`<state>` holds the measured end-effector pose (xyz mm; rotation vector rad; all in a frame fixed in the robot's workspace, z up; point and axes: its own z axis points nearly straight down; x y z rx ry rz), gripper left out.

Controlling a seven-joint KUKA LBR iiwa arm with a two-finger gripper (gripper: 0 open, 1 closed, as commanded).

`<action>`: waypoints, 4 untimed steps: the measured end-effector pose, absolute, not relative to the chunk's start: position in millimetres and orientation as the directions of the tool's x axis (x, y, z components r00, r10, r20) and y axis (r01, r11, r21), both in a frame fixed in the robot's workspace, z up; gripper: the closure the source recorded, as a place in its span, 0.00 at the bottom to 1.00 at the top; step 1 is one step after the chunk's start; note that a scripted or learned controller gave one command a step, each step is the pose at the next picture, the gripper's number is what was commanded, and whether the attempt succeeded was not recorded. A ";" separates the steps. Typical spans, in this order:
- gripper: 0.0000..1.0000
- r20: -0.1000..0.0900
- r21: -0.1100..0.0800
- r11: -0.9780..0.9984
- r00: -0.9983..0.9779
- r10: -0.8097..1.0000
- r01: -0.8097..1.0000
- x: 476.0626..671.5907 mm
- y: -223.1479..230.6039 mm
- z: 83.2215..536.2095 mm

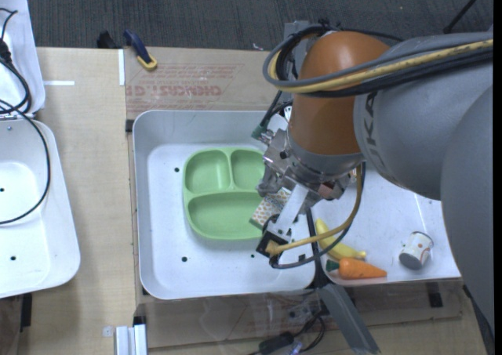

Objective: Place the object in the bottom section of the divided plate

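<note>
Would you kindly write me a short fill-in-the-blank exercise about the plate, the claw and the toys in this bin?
1. The divided plate is ___ in colour.
2. It has ___ sections, two small ones above one large one.
3. In the camera view, the claw is over the plate's ___ edge.
4. Beside the yellow toy lies an ___ carrot.

Missing words: green; three; right; orange.

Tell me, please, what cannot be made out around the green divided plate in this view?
Camera view:
- gripper: its load, if any, hidden under the grey arm.
- green divided plastic plate: right rim covered by the arm.
- yellow toy beside the orange carrot: partly behind cabling, kind unclear.
</note>
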<state>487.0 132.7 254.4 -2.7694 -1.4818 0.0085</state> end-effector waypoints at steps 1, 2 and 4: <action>0.00 -0.004 -0.003 -0.556 0.556 0.831 0.831 487.2 132.3 254.6; 1.00 -0.009 -0.005 -0.558 0.558 0.830 0.830 487.5 131.1 262.3; 1.00 -0.013 -0.007 -0.559 0.559 0.829 0.829 487.7 129.9 269.8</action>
